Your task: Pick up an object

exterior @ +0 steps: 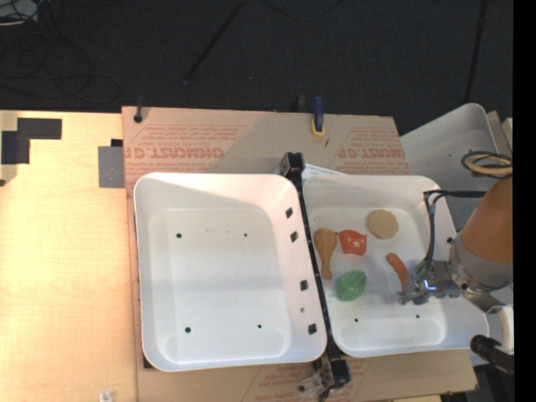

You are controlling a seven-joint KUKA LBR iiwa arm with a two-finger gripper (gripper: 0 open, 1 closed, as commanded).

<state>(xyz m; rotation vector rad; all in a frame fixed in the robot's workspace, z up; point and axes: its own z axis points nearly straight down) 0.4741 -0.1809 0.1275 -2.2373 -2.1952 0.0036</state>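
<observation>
The right bin [435, 193] holds several small items. A tan round disc [383, 223] lies toward the back, and a red piece with a yellow star [353, 242] sits just left of it. A tan drumstick-shaped piece [324, 250] lies near the divider, with a green lump [352, 285] below it. An orange-red sausage [395, 265] lies slanted right of the green lump. My gripper [413, 292] is low in the right bin, right at the sausage's near end. I cannot make out whether it touches the sausage.
The left bin [151, 224] is a plain white tray with a few small dark holes. Black clips [294, 214] run along the seam between the bins. The grey and orange arm [486, 241] and its cable [431, 224] hang over the right bin's right side.
</observation>
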